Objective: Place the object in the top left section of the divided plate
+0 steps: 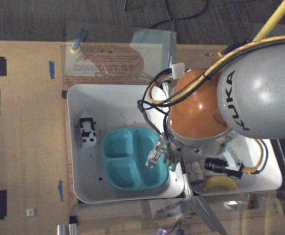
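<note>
Currently hand (pixel 157 156), grip state unreadable, hovers at teal three-section plastic plate's (pixel 132 164) 3 o'clock rim; release risks wrong section.

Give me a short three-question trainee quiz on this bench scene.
1. True or false: the teal divided plate lies in the left bin.
2. Which object sits left of the plate? A) black-and-white toy B) red mug C) spoon
3. Fill in: the yellow object lies in the ____ bin.

Key: 1 true; 2 A; 3 right. The end effector is over the plate's right side; whether it holds anything cannot be told.
</note>
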